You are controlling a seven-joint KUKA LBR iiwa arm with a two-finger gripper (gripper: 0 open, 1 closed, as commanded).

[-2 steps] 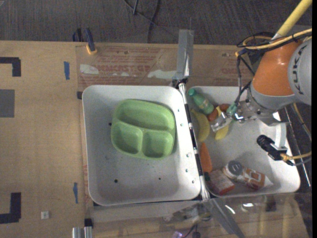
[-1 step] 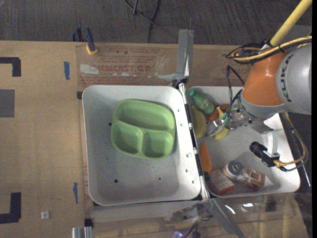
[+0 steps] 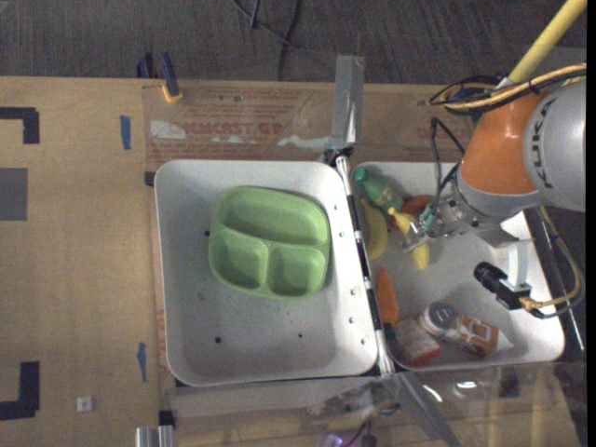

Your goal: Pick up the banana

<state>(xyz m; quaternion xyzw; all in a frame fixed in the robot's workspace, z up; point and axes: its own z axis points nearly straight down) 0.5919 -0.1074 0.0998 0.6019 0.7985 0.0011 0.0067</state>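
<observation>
The banana [image 3: 375, 234] lies in the right bin [image 3: 540, 343], curved along its left wall just below a green bottle [image 3: 374, 188]. My gripper [image 3: 416, 235] hangs low over the bin, just right of the banana and close to it. A small yellow piece [image 3: 422, 255] shows directly beneath the gripper; I cannot tell what it is or whether it is touching the gripper. The wrist, with its orange band [image 3: 498, 161], leans in from the upper right.
The left bin [image 3: 186, 324] holds a green divided plate [image 3: 270, 242]. In the right bin lie an orange carrot-like item [image 3: 386, 296], a can [image 3: 438, 318], a red packet [image 3: 419, 345] and an orange box [image 3: 473, 334]. A black cable fitting [image 3: 498, 285] hangs beside the arm.
</observation>
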